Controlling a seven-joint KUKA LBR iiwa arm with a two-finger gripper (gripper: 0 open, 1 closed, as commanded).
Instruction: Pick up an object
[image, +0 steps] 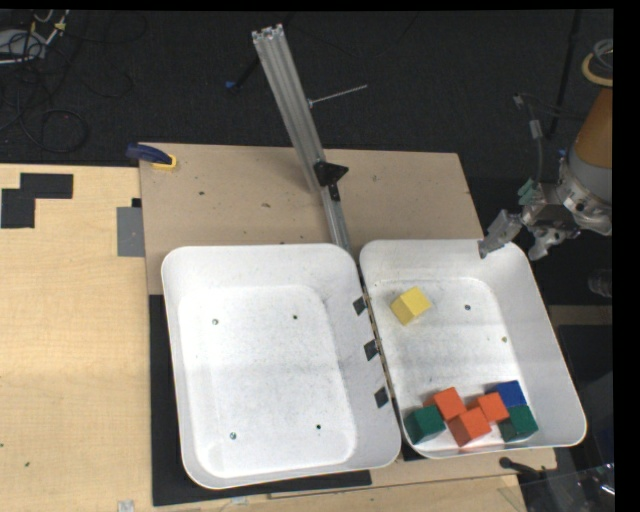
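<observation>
A yellow block (410, 305) lies alone in the upper part of the right bin (545, 330). In that bin's near corner sits a cluster: two orange blocks (450, 403) (491, 406), a third orange block (468, 427), a blue block (510, 393) and two green blocks (427, 423) (518, 428). My gripper (520, 232) hangs above the right bin's far right corner, outside the rim, well away from all blocks. Nothing is between its fingers.
The left bin (260, 360) lies beside the right one, joined by black clips (370, 350). A slanted aluminium rail (300, 120) rises behind the bins. A blue and yellow clamp (152, 155) sits at the board's far left corner.
</observation>
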